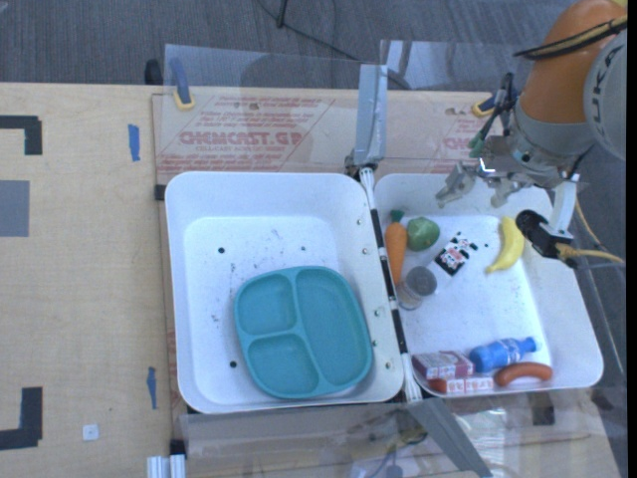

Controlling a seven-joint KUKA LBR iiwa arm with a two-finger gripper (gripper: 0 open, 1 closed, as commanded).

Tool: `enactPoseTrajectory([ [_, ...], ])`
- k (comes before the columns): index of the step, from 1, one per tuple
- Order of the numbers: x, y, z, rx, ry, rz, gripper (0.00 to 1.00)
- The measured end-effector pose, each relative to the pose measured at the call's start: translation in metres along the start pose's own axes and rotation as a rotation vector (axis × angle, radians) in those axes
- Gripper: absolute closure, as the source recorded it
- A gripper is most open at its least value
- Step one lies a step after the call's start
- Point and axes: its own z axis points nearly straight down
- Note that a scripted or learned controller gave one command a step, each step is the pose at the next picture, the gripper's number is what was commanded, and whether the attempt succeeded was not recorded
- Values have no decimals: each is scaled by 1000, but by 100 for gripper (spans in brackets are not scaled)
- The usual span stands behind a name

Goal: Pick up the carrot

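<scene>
Two fingers (453, 184) of the gripper (476, 189), standing apart with nothing between them, poised over the far edge of the right bin (575, 302). Gripper pointed downward and slightly toward the view's left; wrist above it, grey, topped by the orange band (562, 73); the arm (607, 58) enters from the upper right corner. One carrot (396, 250), orange with a green top, lying lengthwise against the right bin's left wall, green end toward the far side; well apart from the gripper, to its lower left. One round green fruit (423, 232), just beside the carrot's upper part on its right. One small grey round item (420, 282), near the carrot's lower tip. One small black-and-white item (454, 256), in the middle of the bin. One banana (509, 244), to the right of that item, below the gripper. One blue bottle (503, 352), lying on its side at the near end. One red sausage-shaped item (523, 373), just beside the bottle on the near side. One red-and-white box (445, 366), in the near left corner. One left bin (199, 202), bearing one teal divided plate (302, 332) with three compartments, set toward its near side. Both bins side by side on a pale wooden tabletop (80, 267).
</scene>
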Motion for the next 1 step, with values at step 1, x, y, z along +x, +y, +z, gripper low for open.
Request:
enactPoseTrajectory([
  [1, 9, -21, 84, -4, -1, -10, 0],
])
